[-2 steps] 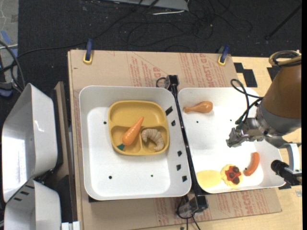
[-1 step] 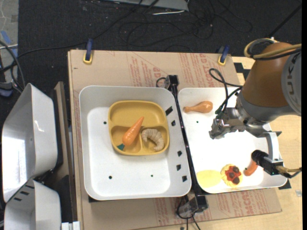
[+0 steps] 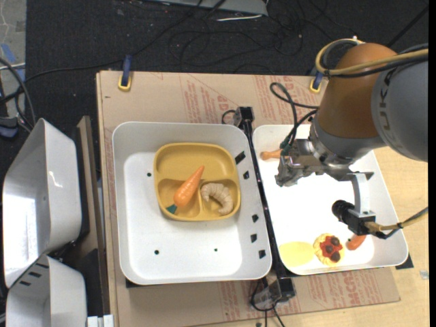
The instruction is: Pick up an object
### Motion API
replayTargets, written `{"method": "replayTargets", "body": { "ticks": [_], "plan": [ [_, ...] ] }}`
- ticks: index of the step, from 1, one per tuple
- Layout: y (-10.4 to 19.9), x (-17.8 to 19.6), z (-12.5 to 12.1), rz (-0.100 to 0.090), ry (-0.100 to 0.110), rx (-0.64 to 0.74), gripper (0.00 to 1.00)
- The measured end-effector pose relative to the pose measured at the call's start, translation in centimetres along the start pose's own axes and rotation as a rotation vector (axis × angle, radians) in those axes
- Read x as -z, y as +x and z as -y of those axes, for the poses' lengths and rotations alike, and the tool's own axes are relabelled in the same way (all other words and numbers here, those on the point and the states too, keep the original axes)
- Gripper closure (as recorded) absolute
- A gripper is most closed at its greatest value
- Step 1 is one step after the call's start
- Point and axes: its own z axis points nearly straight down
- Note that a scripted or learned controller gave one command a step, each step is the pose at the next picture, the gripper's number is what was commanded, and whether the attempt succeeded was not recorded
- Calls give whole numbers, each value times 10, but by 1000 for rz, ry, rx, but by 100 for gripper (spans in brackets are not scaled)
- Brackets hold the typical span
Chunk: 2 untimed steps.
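Gripper (image 3: 289, 171) hanging over far left of right bin (image 3: 381, 182), whether it grips anything impossible to tell, small orange piece (image 3: 270, 155) just beside it, yellow divided plate (image 3: 197, 181) in left bin (image 3: 136, 203) — carrot (image 3: 189, 187) and shrimp (image 3: 218, 196) inside.

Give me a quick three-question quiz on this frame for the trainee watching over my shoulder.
1. True or false: the carrot lies in the yellow divided plate.
2. Which bin does the gripper hang over? A. the left bin B. the right bin C. neither
3. Fill in: beside the carrot, in the plate's neighbouring compartment, lies a pale ____.

Key: 1. True. 2. B. 3. shrimp.
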Motion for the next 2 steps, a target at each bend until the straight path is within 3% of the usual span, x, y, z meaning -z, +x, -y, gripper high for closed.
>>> {"method": "replayTargets", "body": {
  "ticks": [2],
  "plan": [
    [111,-13,-42,1,1,0,100]
  ]
}}
